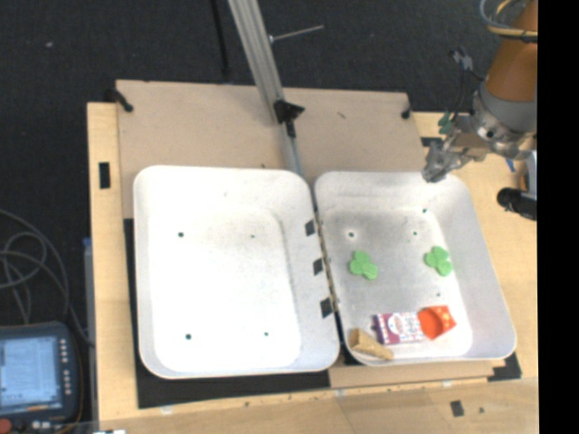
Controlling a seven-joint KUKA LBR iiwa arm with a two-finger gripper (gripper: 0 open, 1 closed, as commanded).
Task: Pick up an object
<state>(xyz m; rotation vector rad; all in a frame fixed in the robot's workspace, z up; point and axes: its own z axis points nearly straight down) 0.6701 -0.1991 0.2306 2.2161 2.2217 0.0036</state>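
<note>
The right bin holds two green clover-shaped pieces, one near its middle left and another toward the right. Along its front edge lie a purple-and-white carton, an orange-red piece touching it on the right, and a tan piece at the front left corner. My gripper hangs over the bin's back right corner, well away from all the objects, with nothing seen in it. Its tip is small and dark.
The left bin lies beside the right one, joined by dark clips. A slanted metal pole rises behind the bins. A tablet sits at the lower left, off the bench.
</note>
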